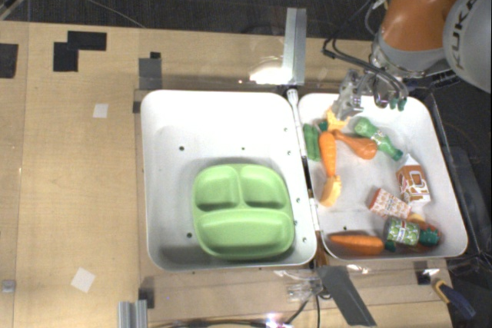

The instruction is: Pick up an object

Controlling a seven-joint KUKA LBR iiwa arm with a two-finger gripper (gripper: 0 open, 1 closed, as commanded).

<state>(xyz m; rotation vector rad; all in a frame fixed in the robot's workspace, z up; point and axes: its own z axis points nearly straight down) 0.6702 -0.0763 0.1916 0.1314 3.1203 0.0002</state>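
Note:
My gripper [348, 100] hangs over the far left part of the right bin [450, 188], just above a small yellow piece [334, 120]. Below it lie an orange carrot [328, 152], an orange drumstick-shaped toy [359, 145], a green bottle [377, 136] and a dark green item [310, 140] against the bin's left wall. Nothing shows as held in the gripper.
Nearer the front of the right bin are a pale wedge [330, 190], two snack packets [413, 184] [387, 203], a green can [403, 234] and a second carrot [356, 243]. The left bin [165, 127] holds a green divided plate [242, 210]. A metal post [294, 50] stands behind the bins.

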